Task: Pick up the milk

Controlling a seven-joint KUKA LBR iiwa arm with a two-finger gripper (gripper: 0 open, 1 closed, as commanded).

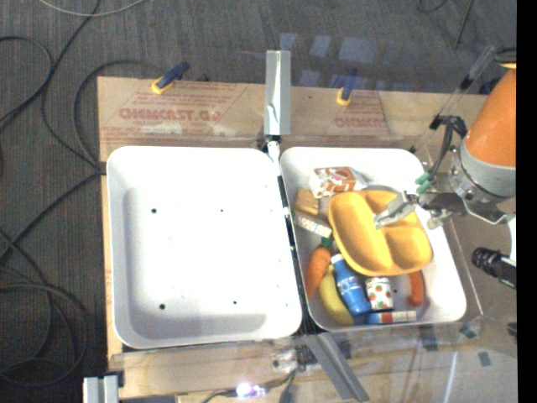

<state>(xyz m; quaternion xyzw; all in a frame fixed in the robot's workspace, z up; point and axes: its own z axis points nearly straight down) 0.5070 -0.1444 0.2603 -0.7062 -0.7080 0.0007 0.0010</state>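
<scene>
The right bin [443, 250] holds a pile of toy food. A blue carton with a yellow mark [348, 285] lies near the bin's front, between a carrot [317, 265] and a small white cup with red spots [379, 293]. A white carton with orange-red print [335, 179] rests at the bin's back. I cannot tell which carton is the milk. My gripper [394, 213] reaches in from the right and hovers over a yellow divided bowl [377, 233], apart from both cartons. Nothing shows in its grasp.
The left bin [201, 242] sits beside the right one. A yellow banana-like piece [331, 302], a brown biscuit [306, 201], an orange sausage-like piece [417, 287] and a red-capped tube [393, 316] crowd the right bin. A metal post [277, 95] stands behind the bins.
</scene>
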